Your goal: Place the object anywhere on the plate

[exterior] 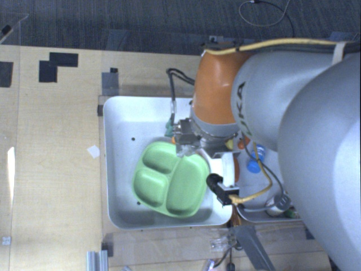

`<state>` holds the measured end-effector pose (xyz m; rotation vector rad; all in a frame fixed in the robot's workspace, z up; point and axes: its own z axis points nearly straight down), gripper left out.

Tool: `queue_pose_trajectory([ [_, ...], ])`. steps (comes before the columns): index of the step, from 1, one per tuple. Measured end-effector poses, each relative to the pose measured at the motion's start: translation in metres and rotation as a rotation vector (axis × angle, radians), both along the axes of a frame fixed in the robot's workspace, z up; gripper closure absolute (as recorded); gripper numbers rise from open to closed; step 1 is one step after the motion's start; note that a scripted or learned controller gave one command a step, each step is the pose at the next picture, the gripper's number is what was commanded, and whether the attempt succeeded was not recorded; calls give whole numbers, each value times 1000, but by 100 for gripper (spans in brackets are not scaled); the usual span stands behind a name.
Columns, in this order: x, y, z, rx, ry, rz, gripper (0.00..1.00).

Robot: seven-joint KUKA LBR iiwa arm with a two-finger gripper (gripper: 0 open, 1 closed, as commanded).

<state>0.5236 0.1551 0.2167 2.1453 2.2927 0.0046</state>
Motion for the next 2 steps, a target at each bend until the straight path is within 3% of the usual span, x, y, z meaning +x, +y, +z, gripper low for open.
queue_pose_trajectory([
  [1, -18, -46, -32, 0, 1, -30, 100],
  [2, -36, -106, -24, 0, 0, 98, 100],
])
